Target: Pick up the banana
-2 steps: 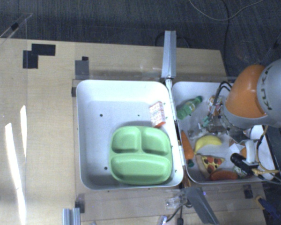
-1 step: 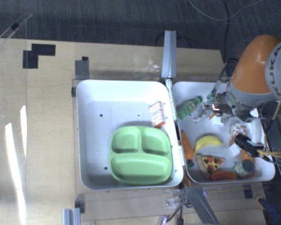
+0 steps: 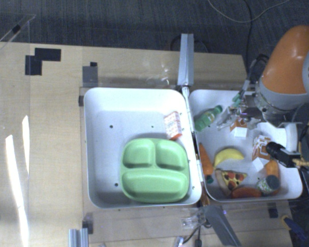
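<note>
Approach step: the metal two-finger gripper, its state apparently indiscernible, hovers upper right of the curved yellow banana in the right white bin; next, descend onto it.

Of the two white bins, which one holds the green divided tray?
The left bin. The green tray lies on its floor near a small packet. The right bin holds the banana and other food items.

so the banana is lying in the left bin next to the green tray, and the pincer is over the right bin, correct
Not quite: the banana lies in the right bin, among the other items there, not in the left bin. The green tray is alone with a small packet in the left bin. The camera view shows this. The pincer is indeed over the right bin.
</note>
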{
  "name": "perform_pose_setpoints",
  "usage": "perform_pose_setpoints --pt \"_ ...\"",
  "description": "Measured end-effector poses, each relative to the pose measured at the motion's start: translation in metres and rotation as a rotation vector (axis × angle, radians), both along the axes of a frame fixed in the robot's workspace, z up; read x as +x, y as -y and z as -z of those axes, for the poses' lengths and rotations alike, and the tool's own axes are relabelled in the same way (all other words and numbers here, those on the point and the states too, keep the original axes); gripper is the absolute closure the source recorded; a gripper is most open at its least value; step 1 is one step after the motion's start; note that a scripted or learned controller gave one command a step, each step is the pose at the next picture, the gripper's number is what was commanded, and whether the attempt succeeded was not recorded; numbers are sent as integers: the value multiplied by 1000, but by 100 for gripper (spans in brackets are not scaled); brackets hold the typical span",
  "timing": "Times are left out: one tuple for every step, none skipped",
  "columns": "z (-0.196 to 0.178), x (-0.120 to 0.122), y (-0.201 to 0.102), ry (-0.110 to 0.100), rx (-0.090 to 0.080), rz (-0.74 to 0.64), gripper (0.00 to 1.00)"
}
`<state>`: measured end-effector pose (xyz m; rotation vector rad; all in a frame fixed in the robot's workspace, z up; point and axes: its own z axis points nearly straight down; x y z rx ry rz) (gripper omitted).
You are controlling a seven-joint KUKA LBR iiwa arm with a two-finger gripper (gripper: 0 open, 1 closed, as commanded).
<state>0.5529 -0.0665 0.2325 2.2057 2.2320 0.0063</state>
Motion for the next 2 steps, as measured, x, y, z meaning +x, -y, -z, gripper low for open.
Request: perform_pose_setpoints --pt "0 0 0 0 0 0 0" --pt "-91 -26 -11 1 -1 -38 0"
